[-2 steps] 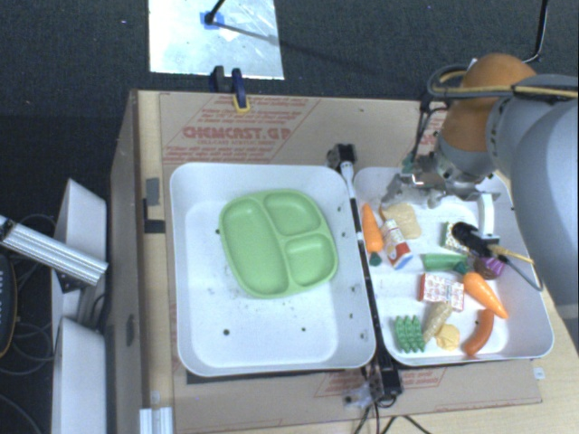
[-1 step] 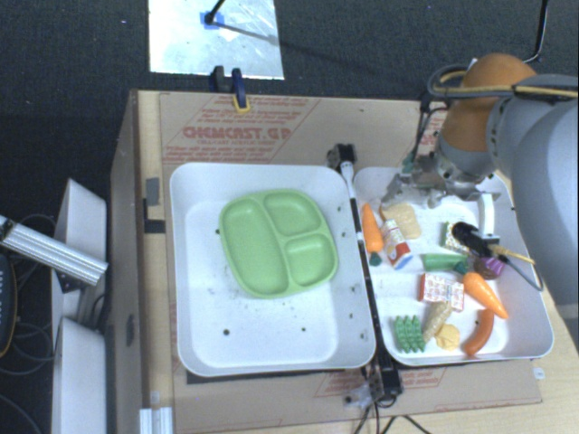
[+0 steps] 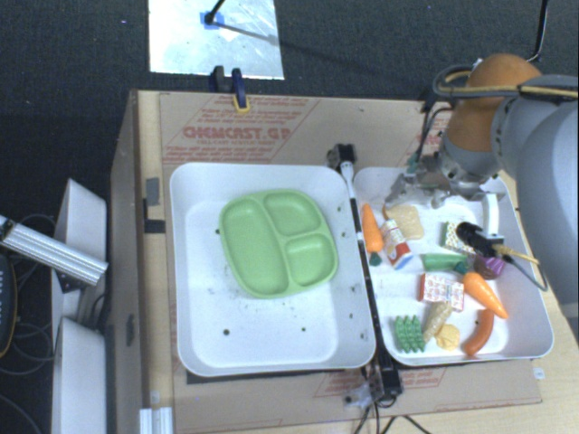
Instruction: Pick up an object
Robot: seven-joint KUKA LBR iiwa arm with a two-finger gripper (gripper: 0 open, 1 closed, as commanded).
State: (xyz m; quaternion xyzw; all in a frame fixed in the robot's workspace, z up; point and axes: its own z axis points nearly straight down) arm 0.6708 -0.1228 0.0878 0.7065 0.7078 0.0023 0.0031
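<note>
My gripper (image 3: 404, 192) hangs low over the far left part of the right bin (image 3: 534, 324), just above a beige flat piece (image 3: 409, 221). Nothing shows between its fingers. Close by lie an orange carrot (image 3: 371, 228) along the bin's left wall and a small bottle with a red label (image 3: 396, 243). Farther toward the front are a green pod (image 3: 442, 261), a red and white box (image 3: 441, 289), a second carrot (image 3: 484, 295), a purple piece (image 3: 492, 266) and a white and green patterned block (image 3: 454, 234).
The left bin (image 3: 204, 333) holds a green divided plate (image 3: 279, 242). At the right bin's front lie a green studded block (image 3: 409, 333), a corn cob (image 3: 437, 316), a yellow lump (image 3: 449, 336) and an orange sausage (image 3: 479, 334). The arm's bulk covers the right bin's far right corner.
</note>
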